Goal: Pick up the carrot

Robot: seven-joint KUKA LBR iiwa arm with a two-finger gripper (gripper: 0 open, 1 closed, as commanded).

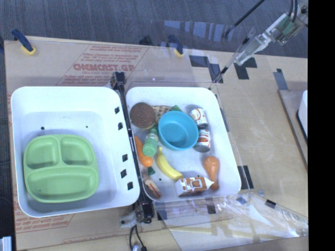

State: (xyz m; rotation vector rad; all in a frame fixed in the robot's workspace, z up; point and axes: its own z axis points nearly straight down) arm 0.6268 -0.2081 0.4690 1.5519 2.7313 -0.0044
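The carrot [141,151] is a slim orange piece lying along the left wall of the right bin [225,140], running from upper left to lower right. A small green bottle [151,144] leans against its right side and covers part of it. A yellow banana [168,166] lies just to the lower right of the carrot's thick end.
The right bin also holds a blue bowl [178,129], a brown round disc [142,115], two cans [201,128], a drumstick [211,166], a small carton [193,185] and a brownish piece [152,188]. A green divided plate [61,167] sits in the left bin [68,103].
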